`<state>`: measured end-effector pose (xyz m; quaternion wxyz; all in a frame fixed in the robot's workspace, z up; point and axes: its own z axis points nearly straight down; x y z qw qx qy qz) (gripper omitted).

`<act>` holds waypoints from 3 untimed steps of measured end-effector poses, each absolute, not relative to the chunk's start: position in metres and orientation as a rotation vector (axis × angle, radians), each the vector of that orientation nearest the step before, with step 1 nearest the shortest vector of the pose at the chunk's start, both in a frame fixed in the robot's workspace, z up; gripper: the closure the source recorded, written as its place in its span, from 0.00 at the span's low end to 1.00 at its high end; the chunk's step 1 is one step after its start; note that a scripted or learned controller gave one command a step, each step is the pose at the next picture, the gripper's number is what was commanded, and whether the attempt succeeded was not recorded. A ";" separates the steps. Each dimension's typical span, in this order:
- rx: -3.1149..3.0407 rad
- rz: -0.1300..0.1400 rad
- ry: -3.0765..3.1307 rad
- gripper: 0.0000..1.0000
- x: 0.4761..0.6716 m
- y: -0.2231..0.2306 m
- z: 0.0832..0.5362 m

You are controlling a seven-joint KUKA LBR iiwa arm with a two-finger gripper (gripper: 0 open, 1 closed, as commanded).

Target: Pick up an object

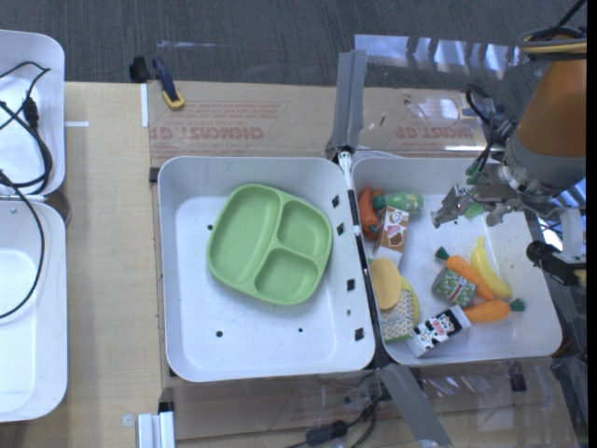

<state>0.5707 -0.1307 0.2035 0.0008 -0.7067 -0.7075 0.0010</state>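
Camera view gives me the gripper (pixel 474 203) over the right bin (pixel 541 339), near its far edge; whether it is released or clenched I cannot tell. Toy foods lie below it: a banana (pixel 489 267) and a carrot (pixel 464 274) toward the right edge. A green plate (pixel 270 244) sits in the left bin (pixel 187 334).

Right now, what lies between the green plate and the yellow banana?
In the camera view, between the green plate and the banana sit the bins' adjoining walls, a small carton, and a carrot.
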 end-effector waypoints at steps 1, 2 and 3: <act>-2.216 0.004 -2.224 0.00 0.550 -0.205 0.128; -2.209 0.003 -2.231 0.00 0.552 -0.188 0.091; -2.212 0.002 -2.228 1.00 0.552 -0.189 0.100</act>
